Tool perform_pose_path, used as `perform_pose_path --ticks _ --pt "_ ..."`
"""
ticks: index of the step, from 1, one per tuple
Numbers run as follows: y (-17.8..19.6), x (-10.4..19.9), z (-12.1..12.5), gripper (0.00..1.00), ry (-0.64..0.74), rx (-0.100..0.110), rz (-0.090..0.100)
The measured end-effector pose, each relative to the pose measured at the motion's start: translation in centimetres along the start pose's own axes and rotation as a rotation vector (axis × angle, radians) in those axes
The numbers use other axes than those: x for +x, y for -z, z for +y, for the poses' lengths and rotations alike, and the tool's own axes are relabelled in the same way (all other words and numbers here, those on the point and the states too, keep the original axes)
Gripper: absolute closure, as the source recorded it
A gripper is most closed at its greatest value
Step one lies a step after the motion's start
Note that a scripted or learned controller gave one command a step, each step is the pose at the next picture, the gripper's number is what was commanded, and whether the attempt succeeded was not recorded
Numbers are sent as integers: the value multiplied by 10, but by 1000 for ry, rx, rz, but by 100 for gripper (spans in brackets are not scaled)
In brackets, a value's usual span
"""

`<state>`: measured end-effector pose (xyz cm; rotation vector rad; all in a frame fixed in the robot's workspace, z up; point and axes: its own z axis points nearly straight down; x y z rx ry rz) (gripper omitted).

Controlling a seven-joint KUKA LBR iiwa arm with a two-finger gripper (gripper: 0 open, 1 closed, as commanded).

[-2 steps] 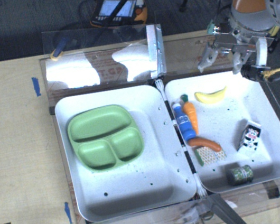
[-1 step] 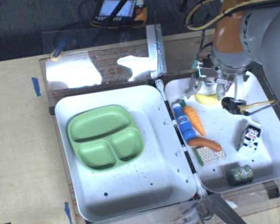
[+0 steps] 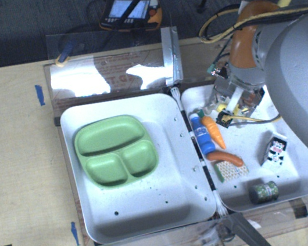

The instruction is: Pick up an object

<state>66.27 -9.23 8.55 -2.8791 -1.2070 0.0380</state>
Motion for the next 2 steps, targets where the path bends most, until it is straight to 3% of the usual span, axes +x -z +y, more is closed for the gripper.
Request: perform_pose_path --ticks 1,2 --pt "7 5 1 100 1 -15 10" --pt "142 -51 25 100 -141 -23 13"
